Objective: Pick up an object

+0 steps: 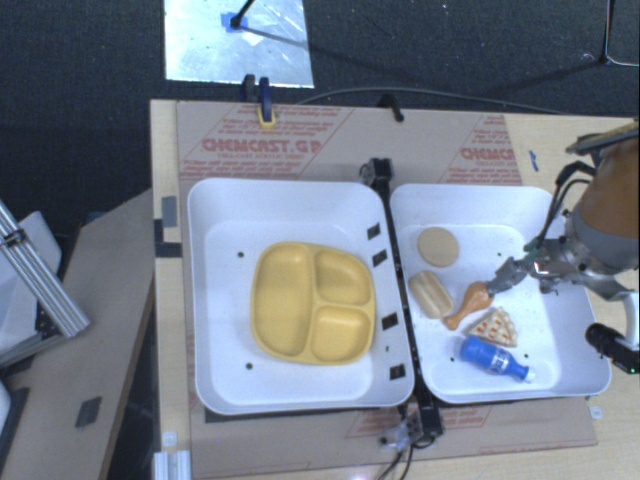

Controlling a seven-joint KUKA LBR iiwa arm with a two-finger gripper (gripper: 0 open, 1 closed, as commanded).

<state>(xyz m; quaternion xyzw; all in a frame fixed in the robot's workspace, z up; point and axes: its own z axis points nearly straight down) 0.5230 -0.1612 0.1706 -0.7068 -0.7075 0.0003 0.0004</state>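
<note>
The grey two-finger gripper (508,274) hovers beside the orange toy drumstick (468,305) in the right white bin (570,368); its grip is unclear.

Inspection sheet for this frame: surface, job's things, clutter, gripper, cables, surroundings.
Surface: bench board bearing left bin and right bin.
Job's things: right bin holds a round cookie, bread roll, drumstick, pizza slice, blue bottle; left bin holds a yellow divided plate.
Clutter: nothing seen.
Gripper: gripper low over the right bin, beside the drumstick; nothing visibly held.
Cables: black cable along the bench's far edge.
Surroundings: dark floor, silver sheet, aluminium rail at left.
</note>
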